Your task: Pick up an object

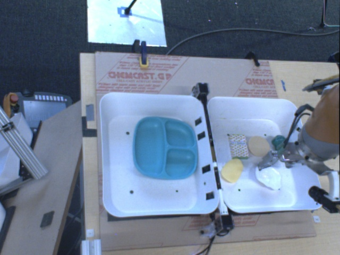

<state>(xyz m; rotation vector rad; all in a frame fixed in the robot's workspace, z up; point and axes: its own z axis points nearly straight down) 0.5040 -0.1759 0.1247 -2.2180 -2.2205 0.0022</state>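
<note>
Arm came in from the right, with the gripper [268, 161] low over the right bin [252, 106]. Could not tell whether it was apart, together or clamped on anything; the tip was too small and blurred against the white floor.

Candidate objects all sat in the right bin, clustered near its middle: a speckled packet [238, 145], a tan disc [258, 145] just beside it, a teal object [278, 141] near the disc, a yellow round piece [232, 170] lower left of the cluster, and a white lump [269, 178] just below the gripper tip. The tip was between the tan disc and the white lump, close to both (contact unclear). The left bin [154, 102] held a blue divided plate [164, 147], well apart from the arm.

Step judged: approach or descent onto a target, grasp not confirmed. Nothing visibly lifted; every item looked to rest on the bin floor.

Next move would call for settling on one target, probably the white lump or the tan disc, centring over it, closing firmly, then lifting straight up. The crowding was a risk: a neighbour could get nudged, or a flat disc could slip out.
</note>
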